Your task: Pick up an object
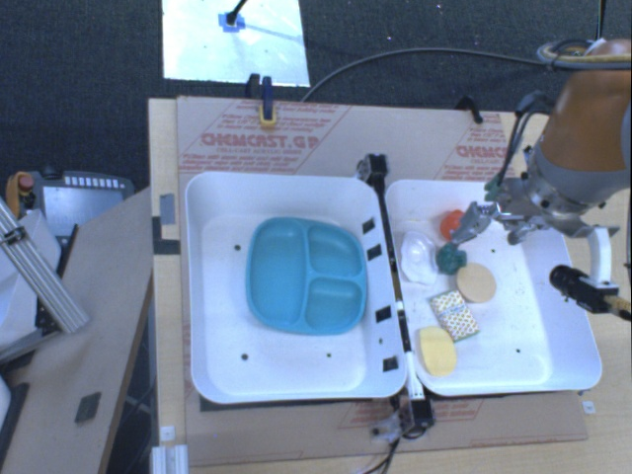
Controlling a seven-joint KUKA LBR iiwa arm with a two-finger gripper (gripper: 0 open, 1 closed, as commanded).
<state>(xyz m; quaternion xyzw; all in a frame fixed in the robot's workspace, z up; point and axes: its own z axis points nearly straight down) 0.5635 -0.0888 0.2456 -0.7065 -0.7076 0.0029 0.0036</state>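
The right bin [568,349] holds several small objects: an orange-red piece [449,222], a white crumpled item [417,257], a teal-green piece [452,260], a tan round disc [476,283], a patterned block [455,315] and a yellow piece [437,351]. My gripper [478,219] hangs over the upper part of this bin, just right of the orange-red piece and above the tan disc. No object is visibly lifted; all lie on the bin floor.
A blue divided plate [306,275] lies in the left bin [212,363]. A black divider with clips [387,275] runs between the bins. The arm's grey body [583,166] and a black fitting [581,286] overhang the right bin's right side.
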